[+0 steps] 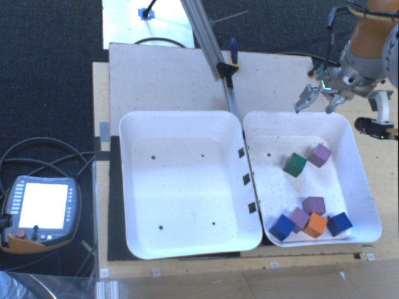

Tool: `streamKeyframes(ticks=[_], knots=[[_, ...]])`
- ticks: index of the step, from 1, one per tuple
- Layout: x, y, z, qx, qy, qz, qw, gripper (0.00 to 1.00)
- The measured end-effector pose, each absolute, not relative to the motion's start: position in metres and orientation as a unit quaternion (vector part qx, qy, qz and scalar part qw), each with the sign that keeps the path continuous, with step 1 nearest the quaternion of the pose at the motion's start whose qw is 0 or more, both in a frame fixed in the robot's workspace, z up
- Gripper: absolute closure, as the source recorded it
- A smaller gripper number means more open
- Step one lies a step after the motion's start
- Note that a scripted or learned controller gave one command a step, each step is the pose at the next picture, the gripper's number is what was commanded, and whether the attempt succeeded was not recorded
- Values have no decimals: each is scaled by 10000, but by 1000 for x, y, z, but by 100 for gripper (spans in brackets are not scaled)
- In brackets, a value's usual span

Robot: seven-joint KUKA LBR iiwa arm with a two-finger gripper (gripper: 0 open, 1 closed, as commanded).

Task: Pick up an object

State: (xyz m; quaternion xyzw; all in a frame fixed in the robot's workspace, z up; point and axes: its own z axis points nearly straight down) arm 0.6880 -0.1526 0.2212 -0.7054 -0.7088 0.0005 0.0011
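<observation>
gripper [318, 101] open above bin rim [293, 113], arm cropped

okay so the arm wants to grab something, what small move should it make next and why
Probably bring the pincer forward and down toward the green cube. It hangs open above the right bin's far rim holding nothing, and that cube sits apart from the others, with room around it.

Robotics lab, teach pendant [40, 213] beside bench, two white bins [187, 129]

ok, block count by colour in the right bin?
Purple block: 3
Blue block: 2
Green block: 1
Orange block: 1
Total: 7, all in the right bin.
</observation>
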Motion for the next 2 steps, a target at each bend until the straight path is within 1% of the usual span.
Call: streamKeyframes(ticks=[1,2], knots=[[689,-153,224,-7049,-7093,-1,-11,0],[687,-148,183,-7052,-7090,6,3,0]])
